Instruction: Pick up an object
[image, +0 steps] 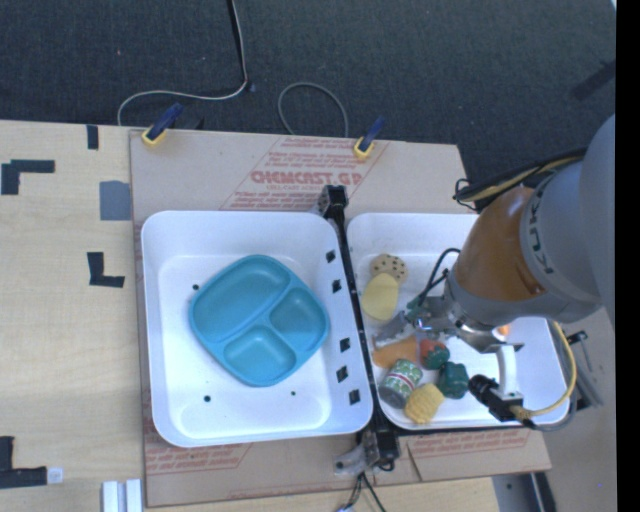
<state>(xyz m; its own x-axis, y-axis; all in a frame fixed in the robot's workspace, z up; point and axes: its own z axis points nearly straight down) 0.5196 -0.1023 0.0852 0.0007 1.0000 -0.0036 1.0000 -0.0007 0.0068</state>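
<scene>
within the right bin, small toy foods lie clustered: an orange piece, a tin can, a yellow corn. the gripper sits above the cluster; jaw state cannot be determined. the left bin holds a blue divided plate.

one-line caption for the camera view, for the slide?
KUKA arm's gripper low over toy food in right bin; blue divided plate in left bin.

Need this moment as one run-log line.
arm: over right bin | tool: low among the toys, by orange piece | grasp: not confirmed | left bin: blue divided plate
</scene>
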